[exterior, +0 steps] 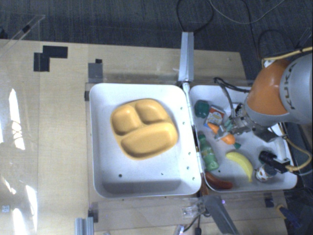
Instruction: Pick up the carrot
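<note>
Carrot (227, 139) lies slantwise under your hand (234, 127), grip unreadable, in the right bin (283, 182) with a banana (240, 163); yellow tray (143, 127) fills the left bin (105, 146).

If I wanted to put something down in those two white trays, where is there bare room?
The left tray has bare floor all around the yellow plate, widest along its near edge. The right tray is crowded: hand, carrot, banana and green bottle sit close together.

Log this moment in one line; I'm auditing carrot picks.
arm: over right bin | gripper: at carrot | grasp: unclear | banana: untouched
</note>
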`<state>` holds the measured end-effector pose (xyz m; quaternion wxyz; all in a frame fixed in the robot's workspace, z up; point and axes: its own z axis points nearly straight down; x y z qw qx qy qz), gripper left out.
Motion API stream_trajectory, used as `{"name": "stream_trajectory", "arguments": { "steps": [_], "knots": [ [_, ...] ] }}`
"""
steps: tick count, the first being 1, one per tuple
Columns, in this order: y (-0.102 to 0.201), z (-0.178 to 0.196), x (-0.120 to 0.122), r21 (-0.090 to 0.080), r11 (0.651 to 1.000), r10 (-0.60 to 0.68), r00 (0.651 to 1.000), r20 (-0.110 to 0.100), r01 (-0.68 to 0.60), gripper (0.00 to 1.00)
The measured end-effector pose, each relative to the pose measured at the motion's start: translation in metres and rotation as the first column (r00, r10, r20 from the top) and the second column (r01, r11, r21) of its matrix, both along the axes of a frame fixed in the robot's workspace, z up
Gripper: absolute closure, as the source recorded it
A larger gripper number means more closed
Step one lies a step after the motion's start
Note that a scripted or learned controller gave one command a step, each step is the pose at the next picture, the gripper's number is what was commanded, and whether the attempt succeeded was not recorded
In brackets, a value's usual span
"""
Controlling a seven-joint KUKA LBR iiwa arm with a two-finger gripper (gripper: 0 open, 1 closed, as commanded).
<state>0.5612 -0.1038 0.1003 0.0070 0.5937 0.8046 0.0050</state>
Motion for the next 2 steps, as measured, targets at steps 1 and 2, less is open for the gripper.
{"name": "stream_trajectory", "arguments": {
  "steps": [1,2],
  "knots": [
    [-0.002,-0.011,0.048,0.002,0.995,-0.099,0.995,-0.016,0.099,1.00],
    [0.040,0.086,0.038,0.001,0.978,-0.208,0.978,-0.012,0.208,1.00]
  ]
}}
